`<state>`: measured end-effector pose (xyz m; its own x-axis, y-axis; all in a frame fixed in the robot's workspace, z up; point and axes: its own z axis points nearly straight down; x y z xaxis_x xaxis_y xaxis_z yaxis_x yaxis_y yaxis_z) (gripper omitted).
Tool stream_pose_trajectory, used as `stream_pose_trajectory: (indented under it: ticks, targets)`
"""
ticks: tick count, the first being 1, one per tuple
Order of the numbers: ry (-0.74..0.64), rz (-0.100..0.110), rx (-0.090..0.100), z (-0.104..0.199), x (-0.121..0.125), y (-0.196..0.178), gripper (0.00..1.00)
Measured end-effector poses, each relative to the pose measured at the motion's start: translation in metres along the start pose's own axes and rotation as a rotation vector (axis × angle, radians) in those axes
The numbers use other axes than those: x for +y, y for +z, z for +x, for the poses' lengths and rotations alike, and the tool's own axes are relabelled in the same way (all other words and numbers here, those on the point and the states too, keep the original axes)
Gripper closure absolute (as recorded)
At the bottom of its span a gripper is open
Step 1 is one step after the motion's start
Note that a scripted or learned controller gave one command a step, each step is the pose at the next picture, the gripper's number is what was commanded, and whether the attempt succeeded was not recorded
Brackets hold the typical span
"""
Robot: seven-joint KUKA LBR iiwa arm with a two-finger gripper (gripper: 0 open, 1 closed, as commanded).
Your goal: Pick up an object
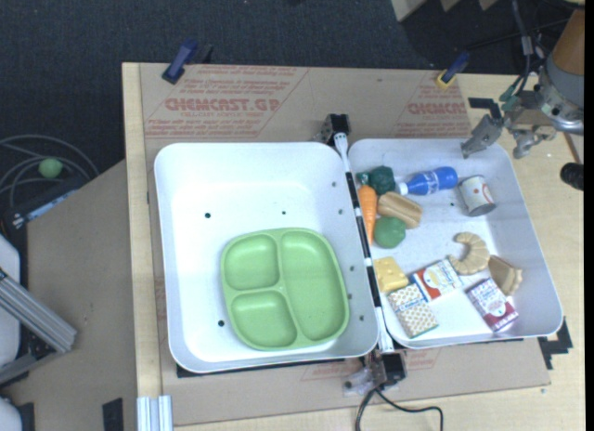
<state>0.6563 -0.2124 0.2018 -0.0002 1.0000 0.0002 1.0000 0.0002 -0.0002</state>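
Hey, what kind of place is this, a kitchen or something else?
Probably a robotics lab bench, not a kitchen: two white bins clamped to a board, toy food like a carrot, and a robot hand above them.

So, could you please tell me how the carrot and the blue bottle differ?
The carrot is orange and tapered; the bottle is blue with a white cap. The carrot lies along the bin's left wall, while the bottle lies crosswise. Both lie flat in the right bin.
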Motion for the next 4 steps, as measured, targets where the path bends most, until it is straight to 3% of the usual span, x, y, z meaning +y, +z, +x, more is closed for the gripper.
stream_pose_trajectory:
  ticks: [1, 2, 3, 4]
  targets:
    - [-0.002, 0.002, 0.002, 0.105, -0.013, 0.068, 0.0]
    - [0.001, 0.002, 0.0, 0.099, -0.077, 0.083, 0.0]
    - [0.007, 0.029, 0.002, 0.082, 0.004, 0.114, 0.0]
    - [-0.009, 0.004, 0.02, 0.029, -0.052, 0.117, 0.0]
